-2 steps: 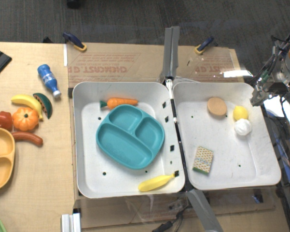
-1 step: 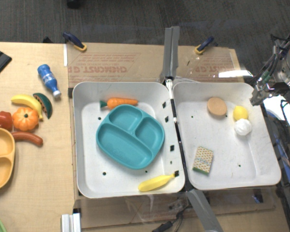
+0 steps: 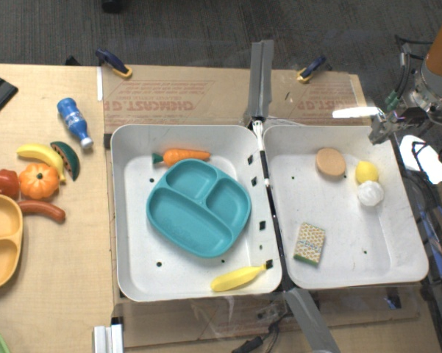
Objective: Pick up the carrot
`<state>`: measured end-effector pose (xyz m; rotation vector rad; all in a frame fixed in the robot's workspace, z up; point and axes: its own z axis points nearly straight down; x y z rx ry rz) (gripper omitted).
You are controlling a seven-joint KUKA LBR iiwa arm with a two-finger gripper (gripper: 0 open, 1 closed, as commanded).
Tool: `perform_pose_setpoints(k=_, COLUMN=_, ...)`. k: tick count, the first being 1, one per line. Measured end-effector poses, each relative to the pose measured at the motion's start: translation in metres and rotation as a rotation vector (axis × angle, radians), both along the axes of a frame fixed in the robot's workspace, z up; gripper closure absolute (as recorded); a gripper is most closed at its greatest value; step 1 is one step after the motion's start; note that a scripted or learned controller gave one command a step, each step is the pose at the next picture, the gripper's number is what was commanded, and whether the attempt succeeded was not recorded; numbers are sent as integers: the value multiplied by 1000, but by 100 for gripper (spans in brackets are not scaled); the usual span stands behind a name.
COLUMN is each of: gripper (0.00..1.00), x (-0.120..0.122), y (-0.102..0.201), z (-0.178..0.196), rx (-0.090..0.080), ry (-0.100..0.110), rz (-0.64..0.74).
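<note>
The gripper [image 3: 382,123] sits at the right bin's [image 3: 397,271] upper right corner, about two o'clock in the view; it is too small and cluttered to tell whether it is released or clenched, and nothing can be seen held in it. The grey arm [image 3: 434,65] enters from the right edge.

In the right bin, nearest the gripper, lie a tan round piece [image 3: 330,162], a yellow lemon [image 3: 366,171], a white ball [image 3: 369,193] and a small patterned box [image 3: 309,242].

The carrot [image 3: 182,155] lies in the left bin [image 3: 125,219], at its twelve o'clock, just beside the teal divided plate's [image 3: 198,207] upper rim. A banana [image 3: 237,278] rests at that bin's five o'clock.

The approach has likely not begun. The arm would do well to cross to the left bin, align across the carrot's narrow width, and descend clear of the plate rim.
</note>
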<state>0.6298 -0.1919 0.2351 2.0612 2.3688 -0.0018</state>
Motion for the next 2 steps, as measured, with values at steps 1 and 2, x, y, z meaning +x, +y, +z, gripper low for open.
perform_pose_setpoints(k=1, gripper=100, x=-11, y=4, z=5, rx=0, ry=1, rz=40)
perform_pose_setpoints(k=2, gripper=100, x=-24, y=15, z=14, rx=1, ry=1, rz=126)
